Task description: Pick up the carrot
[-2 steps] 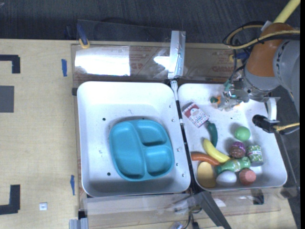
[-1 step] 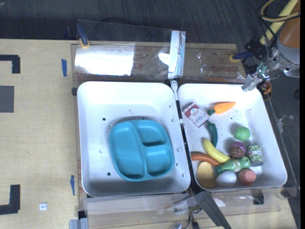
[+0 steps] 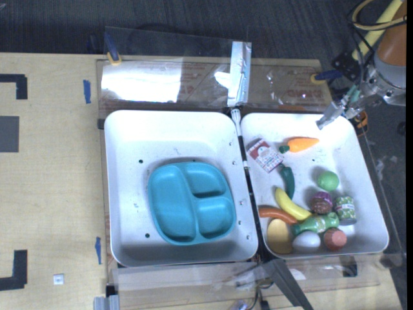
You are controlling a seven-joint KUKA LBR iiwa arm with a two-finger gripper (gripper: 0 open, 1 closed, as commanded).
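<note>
You get most of the arm cut off by the frame's right edge; just its orange band and wrist show at the upper right. The gripper below and left of that wrist is small and blurred, so you cannot tell how its fingers stand. Well down the right bin from the claw, the cluster of toy food overlaps: the banana lies over the orange piece, hiding part of it, and the green piece covers part of the white egg. The print on the small red and white packet, down and left of the claw, is too small to read.
</note>
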